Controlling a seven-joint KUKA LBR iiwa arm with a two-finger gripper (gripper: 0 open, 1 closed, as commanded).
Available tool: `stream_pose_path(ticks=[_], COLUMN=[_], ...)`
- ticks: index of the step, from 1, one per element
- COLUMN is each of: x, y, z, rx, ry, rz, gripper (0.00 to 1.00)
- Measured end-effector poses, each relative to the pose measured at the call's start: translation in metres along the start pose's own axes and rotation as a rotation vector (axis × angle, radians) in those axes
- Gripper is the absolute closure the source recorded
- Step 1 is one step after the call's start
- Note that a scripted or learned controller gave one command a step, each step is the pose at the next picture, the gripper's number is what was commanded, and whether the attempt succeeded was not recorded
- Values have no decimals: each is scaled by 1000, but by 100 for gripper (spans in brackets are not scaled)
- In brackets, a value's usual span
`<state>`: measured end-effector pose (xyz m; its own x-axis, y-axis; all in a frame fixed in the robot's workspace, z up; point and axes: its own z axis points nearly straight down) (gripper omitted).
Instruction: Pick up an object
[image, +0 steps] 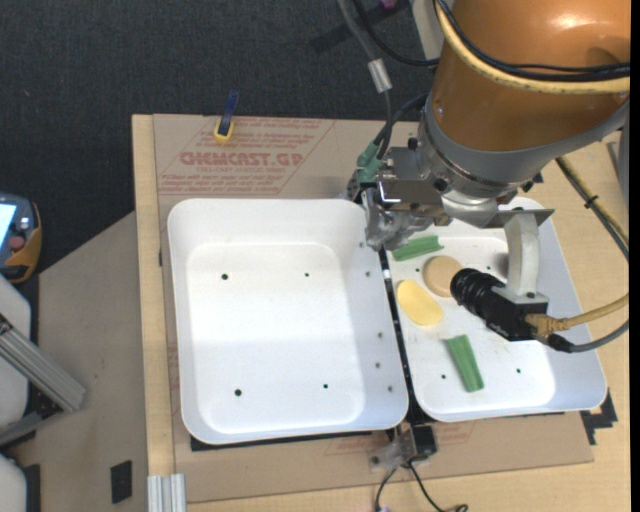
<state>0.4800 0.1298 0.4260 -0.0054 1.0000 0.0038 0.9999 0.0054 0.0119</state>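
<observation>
Camera view, near to far: green block (463, 361), yellow disc (419, 303), tan disc (440, 274) and green strip (416, 247) lie in the right bin (575, 385); gripper (384, 226) hangs at its far-left corner; finger spread indiscernible; nothing visibly lifted, so the pick seems pending.

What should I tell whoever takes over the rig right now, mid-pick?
Gripper: low over the far left corner of the right bin, by the divider; whether its fingers are open or shut cannot be seen from here, and nothing shows between them.
Things, all in the right bin: green stick just beside the gripper, tan disc, yellow piece, second green stick nearer the front.
Done: arm is down at the bin.
Left: grasp an object, probably the nearby green stick, and lift it.
</observation>
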Motion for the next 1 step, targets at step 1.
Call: stream_pose_path(ticks=[1], x=[45], y=[49], z=[-21], rx=[6], ry=[-2], rz=[1], gripper=[100])
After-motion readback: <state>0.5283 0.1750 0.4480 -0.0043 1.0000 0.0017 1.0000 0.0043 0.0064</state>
